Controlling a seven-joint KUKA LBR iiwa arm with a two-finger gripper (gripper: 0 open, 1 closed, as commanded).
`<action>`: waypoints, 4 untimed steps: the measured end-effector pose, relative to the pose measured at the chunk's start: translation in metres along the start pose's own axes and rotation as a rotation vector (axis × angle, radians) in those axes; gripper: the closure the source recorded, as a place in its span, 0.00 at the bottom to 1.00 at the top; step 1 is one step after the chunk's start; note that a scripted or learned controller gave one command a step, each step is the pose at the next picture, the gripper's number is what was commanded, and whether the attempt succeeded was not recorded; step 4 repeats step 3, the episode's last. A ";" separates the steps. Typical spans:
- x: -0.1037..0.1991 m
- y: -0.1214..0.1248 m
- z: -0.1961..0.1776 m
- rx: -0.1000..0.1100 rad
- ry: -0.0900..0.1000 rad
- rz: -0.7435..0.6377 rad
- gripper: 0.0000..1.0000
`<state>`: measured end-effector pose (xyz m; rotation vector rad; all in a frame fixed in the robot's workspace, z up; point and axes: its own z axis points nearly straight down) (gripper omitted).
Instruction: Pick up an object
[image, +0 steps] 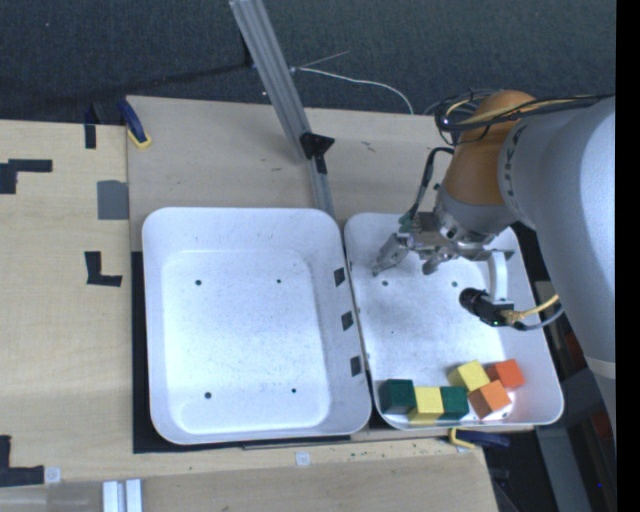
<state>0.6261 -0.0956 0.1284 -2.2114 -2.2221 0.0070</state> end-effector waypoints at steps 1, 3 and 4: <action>-0.002 -0.060 0.040 0.002 -0.001 0.005 0.00; -0.064 -0.042 -0.047 -0.006 -0.004 0.007 0.00; -0.064 -0.042 -0.047 -0.006 -0.004 0.007 0.00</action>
